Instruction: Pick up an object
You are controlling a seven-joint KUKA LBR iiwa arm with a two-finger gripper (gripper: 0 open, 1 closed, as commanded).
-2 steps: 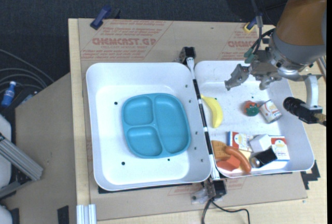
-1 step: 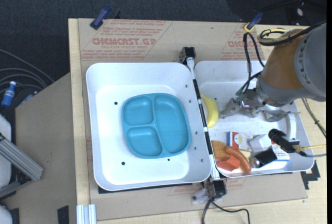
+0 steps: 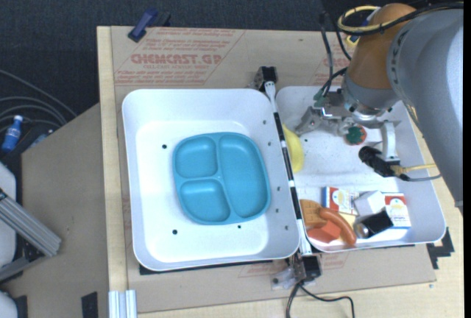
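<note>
Camera view, looking down at a slant; you have two shallow white bins side by side on a bench. The left bin (image 3: pixel 140 184) holds a blue divided plate (image 3: pixel 221 178) with three compartments, lying flat near the bin's middle; nothing lies on the plate. The right bin (image 3: pixel 423 224) carries the loose objects: a yellow object (image 3: pixel 295 149) at its 9 o'clock edge, touching the wall shared with the left bin; an orange curved object (image 3: pixel 329 224) at 7 o'clock; a white and red carton (image 3: pixel 340 199) just above it, print too small to read; a second white and red box (image 3: pixel 394 210) at 5 o'clock, with a small black piece (image 3: pixel 376 224) lying against it. A small green and red item (image 3: pixel 356 135) sits at 12 o'clock in that bin, directly under the wrist.

The arm (image 3: pixel 434 66) enters from 3 o'clock, orange band above the wrist; the gripper (image 3: pixel 340 120) hangs over the right bin's 12 o'clock end; you cannot tell from this view whether the pincer is parted or closed, and nothing is seen between it.

Writing: the brown board (image 3: pixel 191 59) beneath the bins reads "CHEMCAST GP" in red, with smaller lines not legible. A blue clip (image 3: pixel 143 25) lies at the board's 11 o'clock corner.
</note>
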